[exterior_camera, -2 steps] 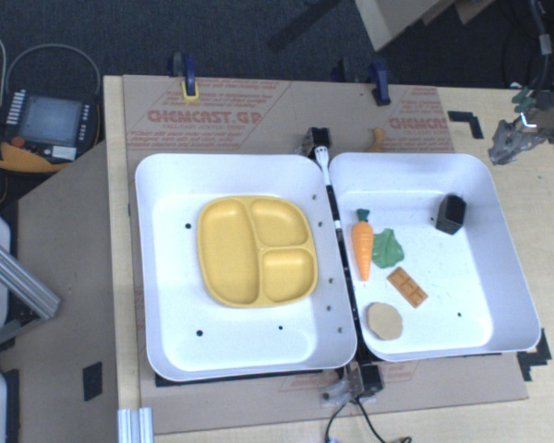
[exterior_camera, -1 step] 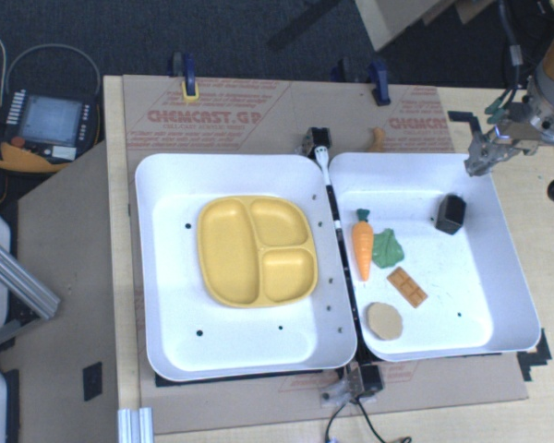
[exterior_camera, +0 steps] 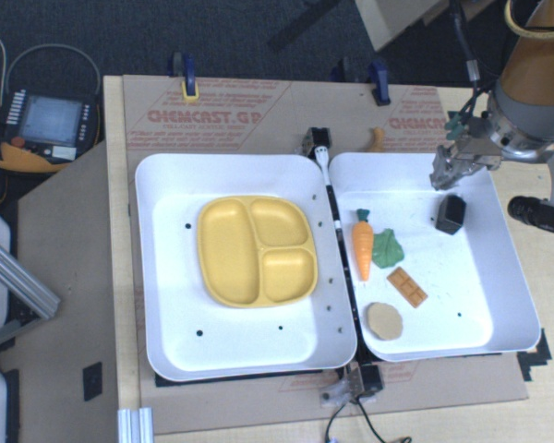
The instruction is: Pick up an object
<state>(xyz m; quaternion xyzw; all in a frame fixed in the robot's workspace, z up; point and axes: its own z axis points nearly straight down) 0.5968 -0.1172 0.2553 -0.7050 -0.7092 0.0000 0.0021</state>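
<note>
The right bin [exterior_camera: 499,326] holds several small objects: an orange carrot with a green top [exterior_camera: 362,245], a green leafy piece [exterior_camera: 387,248], a brown waffle-like cracker [exterior_camera: 407,287], a round tan cookie [exterior_camera: 384,320] and a small black block [exterior_camera: 450,214]. My gripper [exterior_camera: 449,175] hangs over the bin's upper right part, just above and slightly left of the black block. Nothing shows between its fingers.
The left bin [exterior_camera: 166,330] bears a yellow divided plate [exterior_camera: 257,249]. Blue clamps [exterior_camera: 189,77] hold the cardboard base at the back. A handheld pendant with a screen [exterior_camera: 48,123] lies off the bench at the left.
</note>
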